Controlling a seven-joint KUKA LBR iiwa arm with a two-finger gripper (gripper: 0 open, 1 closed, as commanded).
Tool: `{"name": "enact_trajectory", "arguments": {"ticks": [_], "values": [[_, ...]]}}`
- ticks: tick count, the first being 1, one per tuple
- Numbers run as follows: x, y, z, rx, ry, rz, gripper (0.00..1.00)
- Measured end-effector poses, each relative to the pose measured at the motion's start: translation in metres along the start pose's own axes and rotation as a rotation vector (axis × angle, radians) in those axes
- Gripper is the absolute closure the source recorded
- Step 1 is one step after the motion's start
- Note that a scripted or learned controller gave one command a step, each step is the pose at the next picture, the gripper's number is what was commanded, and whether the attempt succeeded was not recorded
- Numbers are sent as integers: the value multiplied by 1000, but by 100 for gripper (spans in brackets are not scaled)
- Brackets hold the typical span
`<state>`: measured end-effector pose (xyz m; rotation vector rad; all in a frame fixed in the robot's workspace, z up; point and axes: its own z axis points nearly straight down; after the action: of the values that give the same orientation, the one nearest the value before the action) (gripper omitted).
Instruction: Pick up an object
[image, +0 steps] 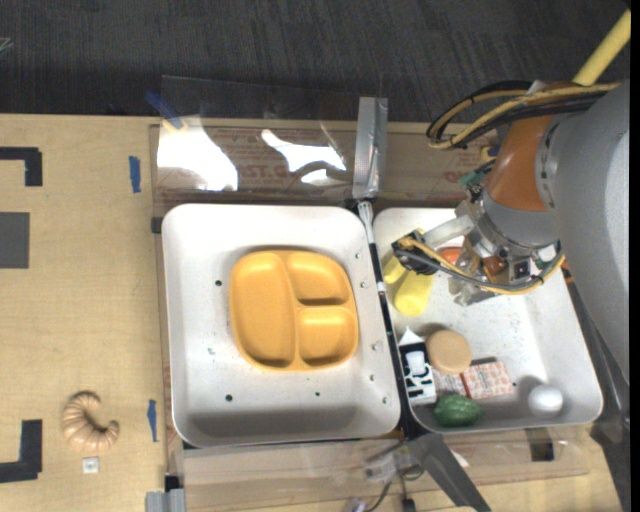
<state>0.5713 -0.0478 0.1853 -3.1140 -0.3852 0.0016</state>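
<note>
Gripper (478, 268) hangs low over the right bin (575, 345), in that bin's upper half. Finger opening cannot be told; wrist hardware and cables crowd the view there. No object can be seen caught in it.

Arm (590, 170) enters from the right, its grey bulk above the right bin's far corner, orange band just above the wrist, wrist tilted down and toward the bin's left side. Yellow and black cables loop over the arm's top.

Inside the right bin: a yellow object (412, 287) lies just left of the gripper, near the bin's left wall, with a black-and-yellow part of the tool across its top. Below it, toward the bin's near edge, a round tan disc (449, 351); beside that a red-and-white packet (482, 381); a green object (457, 410) at the near edge; a black-and-white box (416, 372) against the left wall; a grey ball (545, 401) in the near right corner.

The left bin (190, 330), touching the right bin, holds a yellow divided tray (294, 308).
</note>
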Motion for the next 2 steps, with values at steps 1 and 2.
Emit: {"name": "enact_trajectory", "arguments": {"ticks": [1, 2], "values": [[22, -27, 2, -2, 0, 44, 100], [55, -69, -66, -1, 8, 40, 100]]}}
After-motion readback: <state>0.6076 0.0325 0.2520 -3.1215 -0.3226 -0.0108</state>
